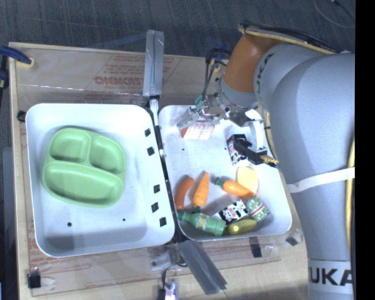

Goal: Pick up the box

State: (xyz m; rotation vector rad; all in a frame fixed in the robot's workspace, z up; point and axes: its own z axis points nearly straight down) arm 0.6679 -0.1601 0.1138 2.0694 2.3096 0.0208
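Observation:
A small white box with red print [198,131] lies flat near the far wall of the right bin [170,167]. My gripper [200,112] hangs just over the box's far edge, at the end of the grey arm with the orange band, which reaches in from the right. Whether the gripper touches the box is not visible. A small black-and-white patterned carton [234,212] lies among the items at the near side of the same bin.
Two carrots [194,191], a third carrot with a green top [236,187], a pale round piece [248,179], a green bottle [204,222] and a yellow-green item [240,227] crowd the right bin's near half. A green divided plate [84,165] sits in the left bin [37,230].

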